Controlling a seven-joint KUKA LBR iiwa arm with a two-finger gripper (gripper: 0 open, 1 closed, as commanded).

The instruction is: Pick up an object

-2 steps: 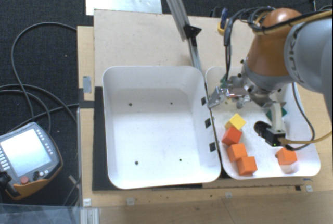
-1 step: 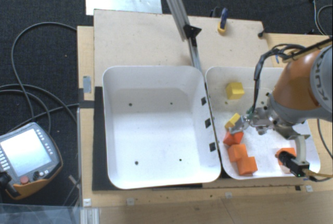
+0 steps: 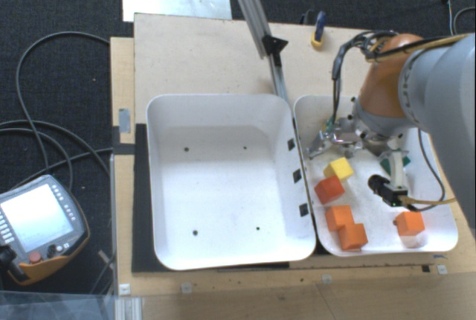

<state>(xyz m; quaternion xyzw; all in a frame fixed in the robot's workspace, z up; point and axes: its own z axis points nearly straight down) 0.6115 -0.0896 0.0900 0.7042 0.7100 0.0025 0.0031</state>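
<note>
Around the table (image 3: 201, 58), dark carpet carries black cables and a teach pendant (image 3: 33, 225) at lower left. Table is pale board, bearing two shallow white bins side by side: left bin (image 3: 223, 117), right bin (image 3: 439, 233). Grey arm (image 3: 439, 88) with orange band reaches from the right, wrist bent down over the right bin's far half. Gripper (image 3: 338, 140) hangs just above the yellow block (image 3: 338, 168); jaws' state cannot be told. Nearer: red block (image 3: 329, 190), two touching orange blocks (image 3: 346, 227), and another orange block (image 3: 410, 223) at the near right.
</note>
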